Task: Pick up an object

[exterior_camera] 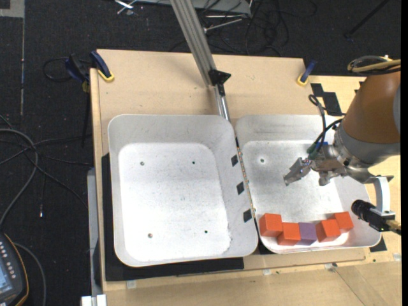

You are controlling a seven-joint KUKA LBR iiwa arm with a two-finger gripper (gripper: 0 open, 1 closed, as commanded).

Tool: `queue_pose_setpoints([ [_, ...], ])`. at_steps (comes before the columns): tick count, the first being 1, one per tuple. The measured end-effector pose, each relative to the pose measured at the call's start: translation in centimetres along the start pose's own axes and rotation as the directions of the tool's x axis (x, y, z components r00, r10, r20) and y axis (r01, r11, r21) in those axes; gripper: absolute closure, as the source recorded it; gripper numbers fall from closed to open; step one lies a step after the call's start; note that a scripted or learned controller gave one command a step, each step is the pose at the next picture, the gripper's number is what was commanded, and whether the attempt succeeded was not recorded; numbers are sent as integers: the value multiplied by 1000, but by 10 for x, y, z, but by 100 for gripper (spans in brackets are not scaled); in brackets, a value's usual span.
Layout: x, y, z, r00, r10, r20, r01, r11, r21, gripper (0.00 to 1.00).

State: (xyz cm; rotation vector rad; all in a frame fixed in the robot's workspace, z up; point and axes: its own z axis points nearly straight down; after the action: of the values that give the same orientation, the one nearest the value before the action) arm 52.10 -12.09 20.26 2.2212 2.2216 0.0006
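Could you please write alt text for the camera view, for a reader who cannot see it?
A grey and orange robot arm holds its claw above the right white bin, where orange blocks and one purple block line the near edge. The left bin sits alongside.

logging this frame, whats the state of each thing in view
gripper: above the right bin's floor, holding nothing
right bin: blocks along its near wall
orange blocks: four, resting in a row
purple block: resting among the orange ones
left bin: flat on bench
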Motion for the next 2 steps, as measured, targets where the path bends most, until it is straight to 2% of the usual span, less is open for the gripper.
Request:
queue_pose_setpoints([
  [1, -29, 26, -84, 1000, -1, 5, 1, 1000, -10, 0],
  [2, -25, 118, 58, 1000, -4, 1, 4, 1000, 3, 0],
])
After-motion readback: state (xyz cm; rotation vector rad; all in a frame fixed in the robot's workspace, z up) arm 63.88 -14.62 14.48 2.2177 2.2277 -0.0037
